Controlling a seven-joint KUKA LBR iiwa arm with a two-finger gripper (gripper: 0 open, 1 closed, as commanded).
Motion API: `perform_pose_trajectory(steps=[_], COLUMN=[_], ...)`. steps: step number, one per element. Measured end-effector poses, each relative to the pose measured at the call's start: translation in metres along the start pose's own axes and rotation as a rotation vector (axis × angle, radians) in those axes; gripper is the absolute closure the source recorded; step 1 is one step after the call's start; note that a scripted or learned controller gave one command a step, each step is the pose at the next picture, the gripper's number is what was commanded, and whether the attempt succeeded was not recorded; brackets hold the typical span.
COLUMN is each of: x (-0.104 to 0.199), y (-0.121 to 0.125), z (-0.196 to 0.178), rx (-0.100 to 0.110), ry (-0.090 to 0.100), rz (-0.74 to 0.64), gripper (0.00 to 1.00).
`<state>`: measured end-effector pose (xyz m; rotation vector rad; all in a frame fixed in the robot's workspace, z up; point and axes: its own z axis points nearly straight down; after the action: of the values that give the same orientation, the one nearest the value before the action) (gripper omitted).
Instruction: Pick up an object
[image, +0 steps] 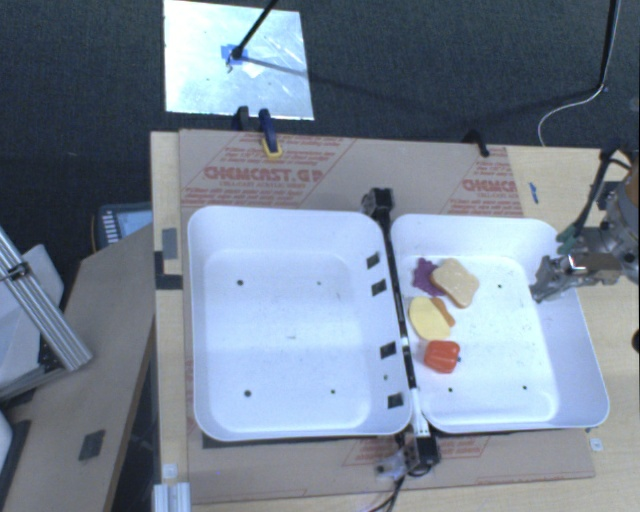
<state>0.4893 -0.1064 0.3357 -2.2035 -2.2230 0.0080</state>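
The end effector (548, 280) sits over the right edge of the right bin (575, 345), at the end of the grey arm (610, 255) that comes in from the right side. I cannot tell how it is set, and nothing shows in its grip. The toys lie well to the left of the end effector, bunched near the inner wall of that same bin. The closest one is a tan piece shaped like a slice of bread (456, 282), which lies across from the end effector at about the same height in the view. A small purple toy (425, 276) pokes out just past the bread, touching it on the far side from the end effector. A bit lower sits a round yellow piece (431, 318), right beside the bread. Lower again is a little red toy (442, 355) that looks like a pepper, just below the yellow one. The left bin (290, 320) lies farther off still, past the black clips (385, 320) that run between the two bins. Both bins rest on a brown board (330, 165) on the counter (110, 330).
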Motion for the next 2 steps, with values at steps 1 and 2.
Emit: perform_pose_trajectory(steps=[1,2], x=[0.031,0.061], y=[0.018,-0.004], z=[-0.176,-0.079], rx=[-0.034,-0.007], ry=[-0.007,-0.003], rz=[0.0,0.002], gripper=[1.0,1.0])
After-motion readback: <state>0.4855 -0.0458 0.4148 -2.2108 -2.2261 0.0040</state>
